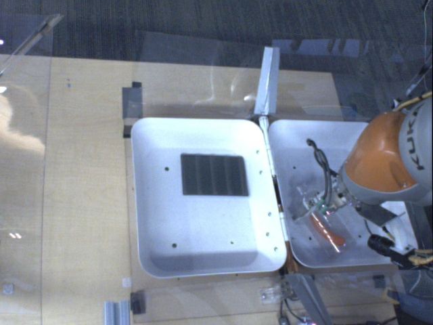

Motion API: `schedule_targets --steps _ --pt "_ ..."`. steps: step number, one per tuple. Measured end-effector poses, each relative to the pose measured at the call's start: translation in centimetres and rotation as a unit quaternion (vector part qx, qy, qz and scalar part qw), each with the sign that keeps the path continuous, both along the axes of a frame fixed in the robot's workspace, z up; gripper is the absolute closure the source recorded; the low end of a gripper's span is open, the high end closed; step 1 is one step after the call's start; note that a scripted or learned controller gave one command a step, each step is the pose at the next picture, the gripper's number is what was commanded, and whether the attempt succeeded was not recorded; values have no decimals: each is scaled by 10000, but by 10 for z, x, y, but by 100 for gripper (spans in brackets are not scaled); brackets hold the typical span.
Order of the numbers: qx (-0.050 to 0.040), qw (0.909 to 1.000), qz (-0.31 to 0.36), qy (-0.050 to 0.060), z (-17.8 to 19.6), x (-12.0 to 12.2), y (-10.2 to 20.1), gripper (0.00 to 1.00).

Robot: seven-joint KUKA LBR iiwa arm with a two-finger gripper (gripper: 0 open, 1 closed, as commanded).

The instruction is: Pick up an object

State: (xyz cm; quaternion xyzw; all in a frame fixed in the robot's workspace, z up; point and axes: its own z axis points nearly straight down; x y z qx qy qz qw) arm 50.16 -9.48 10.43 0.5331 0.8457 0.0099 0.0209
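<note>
Orange-banded arm (389, 161) marked "KU", above right bin (298, 147)

object: slim reddish-orange rod-shaped item with a glossy, see-through look (327, 232)
location: right-hand white bin, lower middle of its floor, near the front wall
pose: lying flat, set on a diagonal, upper end toward the bin's left, lower end toward its front right
state: resting on the bin floor; upper end runs under a cluster of clear and metallic parts, contact there cannot be told
detail: lighter highlights along its length; exact make too small to tell
</note>
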Motion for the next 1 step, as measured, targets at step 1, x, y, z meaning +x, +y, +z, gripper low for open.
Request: schedule_targets --steps 1 --pt "27 9997 -110 195 82 105 24 100"
